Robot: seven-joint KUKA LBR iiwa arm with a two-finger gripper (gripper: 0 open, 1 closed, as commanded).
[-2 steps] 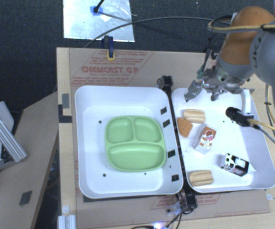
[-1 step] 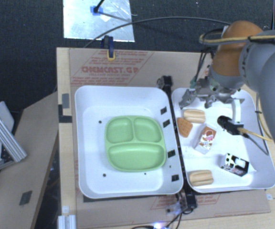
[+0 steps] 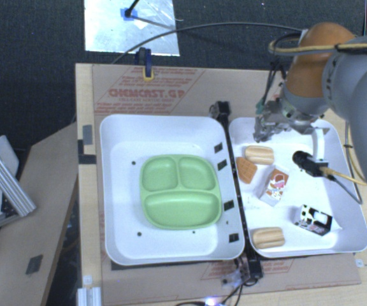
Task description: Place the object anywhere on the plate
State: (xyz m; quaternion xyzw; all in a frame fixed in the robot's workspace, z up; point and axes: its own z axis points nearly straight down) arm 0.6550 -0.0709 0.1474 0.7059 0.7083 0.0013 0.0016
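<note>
Nearest in the right bin (image 3: 355, 238) lie a tan bun (image 3: 267, 238) and a black-and-white carton (image 3: 314, 219), then a small printed box (image 3: 274, 187), a cracker (image 3: 246, 170) and a bread roll (image 3: 259, 154) (the green plate (image 3: 180, 191) sits in the left bin (image 3: 116, 190)), with the gripper (image 3: 264, 132) hovering just above the roll, its opening impossible to judge.

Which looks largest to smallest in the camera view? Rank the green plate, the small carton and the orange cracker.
1. green plate, by far the largest
2. small carton
3. orange cracker, only slightly smaller than the carton

All lie at similar depth.
</note>
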